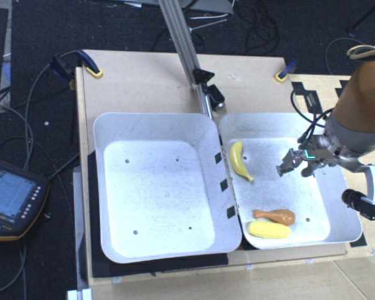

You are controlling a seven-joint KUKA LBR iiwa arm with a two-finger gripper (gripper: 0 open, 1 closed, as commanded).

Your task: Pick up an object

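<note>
Two shallow white bins sit side by side on the bench (144,74), filling the centre of the frame. Left bin (112,136) w/ speckled floor; right bin (325,205) holds three items. Banana (239,160) lies near the right bin's left wall, roughly upright in frame, tip curling toward lower right. Toy chicken drumstick (276,215), orange-brown, lies in the lower part of the right bin, and a yellow corn-like piece (269,230) sits just below it, touching or almost touching, close to the bin's lower rim.

Arm (362,105) comes in from the right edge, orange band at upper right, grey wrist below it. Gripper (289,166) hangs over the middle of the right bin, pointing toward frame left, to the right of the banana and apart from it, above and to the right of the drumstick. Nothing visible between its fingers; whether they're spread or pressed together I can't tell, too dark and small.

Misc: teach pendant (9,199) on the floor at lower left, yellow clamps (92,72) at the bench's top corners, a metal pole (181,36) slanting down from top centre to the seam btw the bins.
</note>
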